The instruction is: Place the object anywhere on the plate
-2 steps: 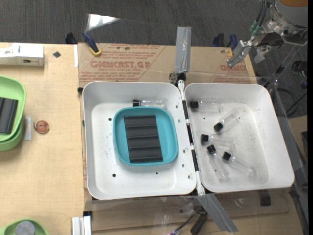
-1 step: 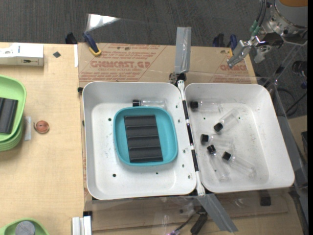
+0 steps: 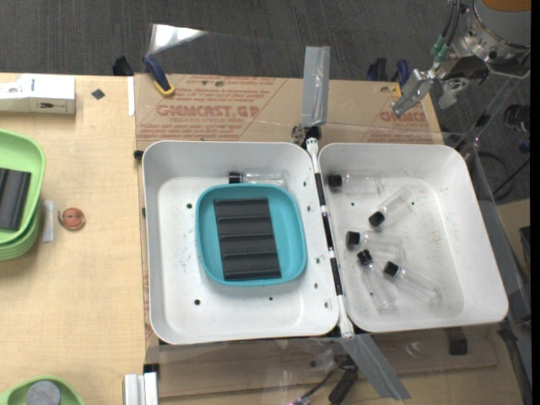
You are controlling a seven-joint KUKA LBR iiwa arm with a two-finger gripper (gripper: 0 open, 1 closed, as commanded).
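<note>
Picking one little tube (image 3: 395, 204) from the right bin (image 3: 472, 226) comes first, going straight down, then over to the blue plate (image 3: 293, 226) (claw (image 3: 411, 94) up high, holding nothing, opening unclear).

Single fixed camera, mounted above the bench and looking down at a slant, set far enough back to take in both white bins whole, the left bin (image 3: 160, 251) and the right bin (image 3: 472, 251). Dark floor lies along the top edge; the arm (image 3: 498, 7) enters at upper right.
</note>
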